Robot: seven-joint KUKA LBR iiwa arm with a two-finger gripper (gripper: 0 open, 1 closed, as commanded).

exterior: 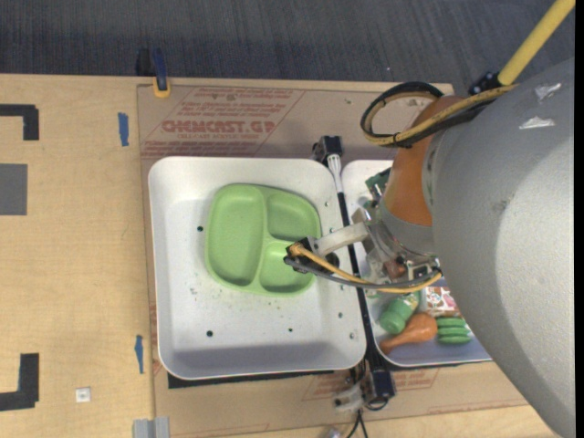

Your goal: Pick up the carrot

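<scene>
The carrot [413,330] is orange and lies near the front edge of the right bin [429,358], its tip pointing left. It rests between a green vegetable [398,315] and another green piece [453,332]. My gripper [399,267] hangs over the right bin just behind the carrot, under the orange wrist band [407,190]. The bulky grey arm covers most of that bin. Nothing orange shows at the gripper.
The left bin [182,318] holds a green divided plate [260,237]. A white bracket with a yellow cable [319,261] sticks out from the wrist over the plate's right edge. A black divider [351,245] runs between the bins. A printed packet [441,299] lies near the carrot.
</scene>
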